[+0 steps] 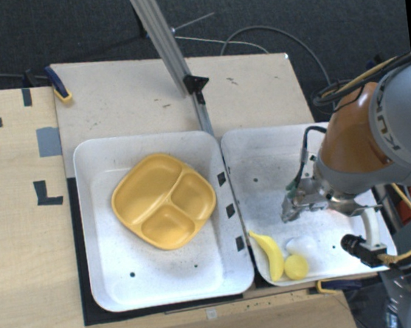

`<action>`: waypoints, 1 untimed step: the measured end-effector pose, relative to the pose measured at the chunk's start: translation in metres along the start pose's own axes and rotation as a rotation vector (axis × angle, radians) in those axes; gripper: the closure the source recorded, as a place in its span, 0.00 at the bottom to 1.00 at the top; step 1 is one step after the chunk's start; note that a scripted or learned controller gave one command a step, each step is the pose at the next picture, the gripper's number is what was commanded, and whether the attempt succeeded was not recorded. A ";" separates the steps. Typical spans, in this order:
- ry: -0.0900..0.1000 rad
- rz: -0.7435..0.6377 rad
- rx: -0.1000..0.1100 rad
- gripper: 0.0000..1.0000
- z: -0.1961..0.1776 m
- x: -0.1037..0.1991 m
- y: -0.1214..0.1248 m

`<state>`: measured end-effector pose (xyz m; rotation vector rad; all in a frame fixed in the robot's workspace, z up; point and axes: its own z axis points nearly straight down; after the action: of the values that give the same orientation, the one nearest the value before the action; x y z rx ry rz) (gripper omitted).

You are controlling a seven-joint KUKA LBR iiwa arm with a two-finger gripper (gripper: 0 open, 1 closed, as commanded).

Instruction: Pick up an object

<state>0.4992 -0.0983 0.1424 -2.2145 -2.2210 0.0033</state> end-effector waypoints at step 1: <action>-0.003 0.001 -0.009 1.00 -0.061 0.004 -0.005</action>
<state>0.4949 -0.0949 0.2032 -2.2216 -2.2256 -0.0037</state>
